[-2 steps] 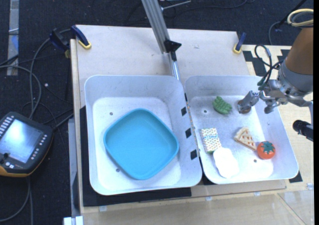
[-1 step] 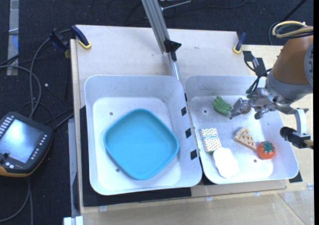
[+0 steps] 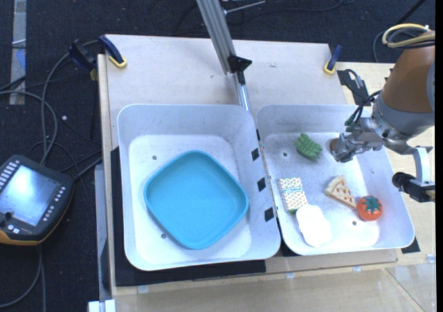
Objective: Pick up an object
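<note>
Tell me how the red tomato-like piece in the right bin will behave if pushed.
The tomato looks round, so it will probably roll rather than slide. It lies beside the wedge-shaped piece, which might block it. It seems small, likely light.

Bench [image 3: 173, 72] bearing two white bins [image 3: 131, 165]

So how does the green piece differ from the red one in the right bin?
The green piece is bumpy and elongated, lying at the bin's far side close to the gripper. The red piece is round with a small green top, lying at the near right. Both are small and rest loose on the right bin floor.
</note>
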Controlling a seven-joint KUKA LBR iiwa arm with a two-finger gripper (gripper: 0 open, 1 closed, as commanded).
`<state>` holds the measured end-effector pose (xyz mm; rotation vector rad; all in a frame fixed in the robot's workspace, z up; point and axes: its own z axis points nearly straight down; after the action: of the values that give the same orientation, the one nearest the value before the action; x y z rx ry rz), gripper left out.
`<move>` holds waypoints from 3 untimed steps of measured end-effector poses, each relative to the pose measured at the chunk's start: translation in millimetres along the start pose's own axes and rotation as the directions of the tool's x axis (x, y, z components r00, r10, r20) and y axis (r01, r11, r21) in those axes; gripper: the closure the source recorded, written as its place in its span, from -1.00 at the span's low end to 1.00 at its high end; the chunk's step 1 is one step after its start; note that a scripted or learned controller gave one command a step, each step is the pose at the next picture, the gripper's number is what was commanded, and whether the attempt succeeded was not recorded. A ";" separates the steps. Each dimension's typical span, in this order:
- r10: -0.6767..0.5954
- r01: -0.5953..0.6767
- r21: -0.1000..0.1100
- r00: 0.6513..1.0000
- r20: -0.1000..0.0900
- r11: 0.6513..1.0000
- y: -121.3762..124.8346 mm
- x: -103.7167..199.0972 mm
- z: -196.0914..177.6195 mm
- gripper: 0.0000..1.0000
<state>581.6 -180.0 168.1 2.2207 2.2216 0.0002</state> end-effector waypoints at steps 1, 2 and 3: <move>-0.001 0.001 -0.004 1.000 0.001 1.000 0.7 6.6 -60.6 1.00; 0.000 0.000 0.002 1.000 0.000 1.000 0.6 6.9 -41.4 1.00; -0.004 0.004 0.001 1.000 -0.001 1.000 2.7 53.6 -36.8 1.00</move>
<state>584.2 -126.4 204.9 2.2177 2.2266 0.0007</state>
